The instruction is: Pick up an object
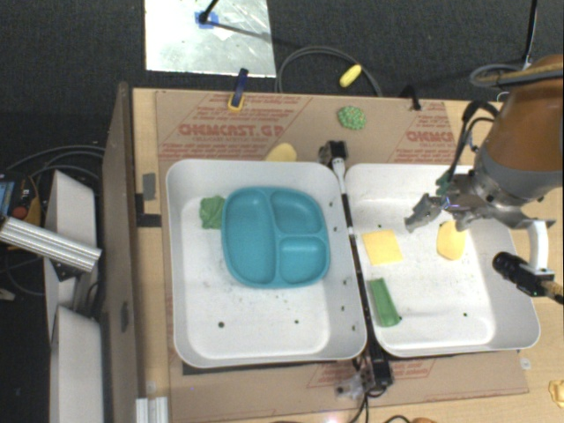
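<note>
Nearest us, along the tabletop's (220, 117) front edge, we note a small dark clip or connector (377, 375) at the seam between the two bins.

Right bin (502, 324): a green stick-shaped piece (384, 302) lies near its front-left corner, close to the dividing wall. Behind it, a flat yellow square piece (382, 247) rests beside the same wall. A rounded yellow object (450, 241) sits toward the bin's middle, just right of the square.

We see the end effector (441, 208) over the back half of the right bin, just behind the rounded yellow object. Whether it touches that object we cannot tell. Its grey tip points toward the left bin, and how far open it is we cannot tell; nothing is visibly held.

Left bin (189, 324): a teal divided plate (275, 236) fills the centre, with a green leafy piece (211, 211) touching its left rim.

Behind the bins, on brown cardboard, lie a pale yellow piece (282, 153) at the left bin's back edge and a green bumpy object (352, 117) farther back.
</note>
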Robot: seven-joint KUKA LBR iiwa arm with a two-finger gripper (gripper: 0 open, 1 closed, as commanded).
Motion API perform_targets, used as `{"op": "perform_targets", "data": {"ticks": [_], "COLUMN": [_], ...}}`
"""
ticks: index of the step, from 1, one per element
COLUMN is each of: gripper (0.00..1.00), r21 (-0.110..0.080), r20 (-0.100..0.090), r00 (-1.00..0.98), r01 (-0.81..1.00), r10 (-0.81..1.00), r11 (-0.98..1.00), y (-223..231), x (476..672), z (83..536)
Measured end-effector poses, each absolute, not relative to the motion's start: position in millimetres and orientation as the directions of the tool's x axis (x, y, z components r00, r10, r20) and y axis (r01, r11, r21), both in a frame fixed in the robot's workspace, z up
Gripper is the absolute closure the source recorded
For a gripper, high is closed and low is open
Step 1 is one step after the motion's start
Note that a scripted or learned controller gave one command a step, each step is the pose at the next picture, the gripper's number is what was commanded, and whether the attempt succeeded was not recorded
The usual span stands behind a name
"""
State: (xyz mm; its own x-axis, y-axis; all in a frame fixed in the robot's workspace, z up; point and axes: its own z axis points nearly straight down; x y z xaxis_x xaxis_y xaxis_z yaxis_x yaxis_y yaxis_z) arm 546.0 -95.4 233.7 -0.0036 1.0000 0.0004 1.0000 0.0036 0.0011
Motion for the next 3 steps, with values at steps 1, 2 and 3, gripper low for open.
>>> {"op": "perform_targets", "data": {"ticks": [1, 2, 3], "gripper": [0.0, 0.0, 0.0], "r21": [0.008, -0.002, 0.02], "r20": [-0.005, -0.001, -0.007], "r00": [0.003, 0.002, -0.006], "r01": [1.0, 1.0, 1.0], "r10": [1.0, 1.0, 1.0], "r11": [-0.003, -0.002, 0.007], "y": [-166.6, -202.2, -201.5], "x": [572.7, 570.0, 610.4], "z": [261.8, 77.0, 315.8]}}
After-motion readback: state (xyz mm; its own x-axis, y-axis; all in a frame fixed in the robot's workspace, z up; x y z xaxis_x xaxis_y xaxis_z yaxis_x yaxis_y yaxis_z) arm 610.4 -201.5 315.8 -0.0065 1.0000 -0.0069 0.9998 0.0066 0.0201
